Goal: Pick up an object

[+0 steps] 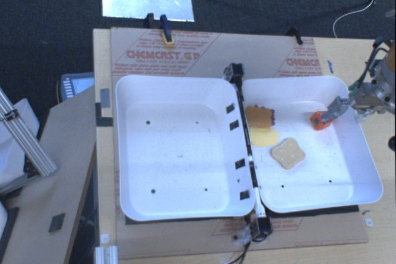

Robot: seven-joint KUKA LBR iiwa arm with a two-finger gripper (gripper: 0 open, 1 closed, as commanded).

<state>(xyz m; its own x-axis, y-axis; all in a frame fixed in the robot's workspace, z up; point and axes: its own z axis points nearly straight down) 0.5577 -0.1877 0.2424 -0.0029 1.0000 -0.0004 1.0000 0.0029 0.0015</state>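
Nearest, left of the jaws point(339, 107), a toast-shaped toy point(288, 153) lies flat in the right bin point(365, 179); an orange object point(318, 120) sits touching the fingertip, likely the target; jaw spread I cannot tell

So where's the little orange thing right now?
The orange thing is in the right bin, near its far right side, right by the tool. The toast-shaped piece lies to its lower left.
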